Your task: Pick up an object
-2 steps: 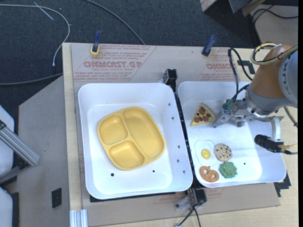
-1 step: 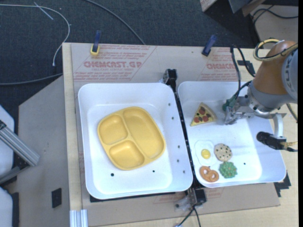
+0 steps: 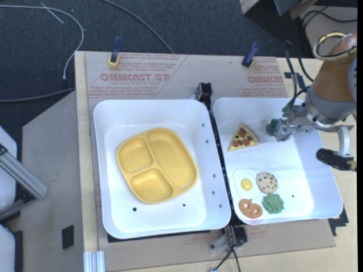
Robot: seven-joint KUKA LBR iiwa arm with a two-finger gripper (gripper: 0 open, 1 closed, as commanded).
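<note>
- In the left bin point(image 3: 108, 169): a yellow divided plate point(image 3: 157, 164), three compartments, lying flat and tilted a little, well apart from the arm.
- In the right bin point(image 3: 317, 191), near its left wall: a toy pizza slice point(image 3: 243, 137), the nearest candidate for picking.
- Lower down, clustered close together: a fried egg point(image 3: 245, 182), a cookie point(image 3: 266, 181), a pretzel point(image 3: 250, 208) and a broccoli piece point(image 3: 274, 203).
- Just right of the pizza slice, near it but apart: the gripper point(image 3: 276, 129), nothing visible between the fingertips; open or closed impossible to tell from this slant.
- Risk: a thin, flat slice, likely to slide or tip away from closing fingers instead of lifting.
- Risk: bin wall close behind the slice, limiting room for approach.
- Risk lower down: crowded toys, easy to nudge neighbours or pinch two.
</note>
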